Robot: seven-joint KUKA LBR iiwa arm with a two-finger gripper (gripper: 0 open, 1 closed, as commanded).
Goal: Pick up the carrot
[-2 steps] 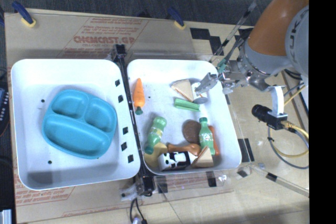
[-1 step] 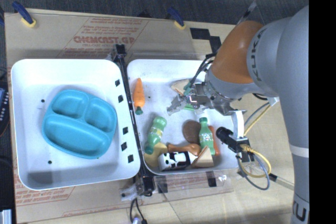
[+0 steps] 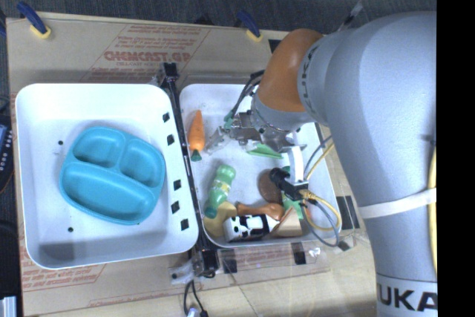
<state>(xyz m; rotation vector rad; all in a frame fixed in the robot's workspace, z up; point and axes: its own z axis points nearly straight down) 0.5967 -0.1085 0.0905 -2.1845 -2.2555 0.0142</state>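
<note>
The carrot [image 3: 196,134] is lying along the left wall of the right bin [image 3: 194,96], orange and tapered, its small green top pointing down the view, resting apart from the other objects

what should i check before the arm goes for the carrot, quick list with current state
1. carrot in the right bin, near its left wall: ok
2. Carrot uncovered, lying apart from the green bottle: ok
3. gripper beside the carrot, on its right: ok
4. Carrot between the fingers: not ok, it lies free
5. Finger opening: cannot tell
6. blue tray sits in the left bin, out of the way: ok
</note>
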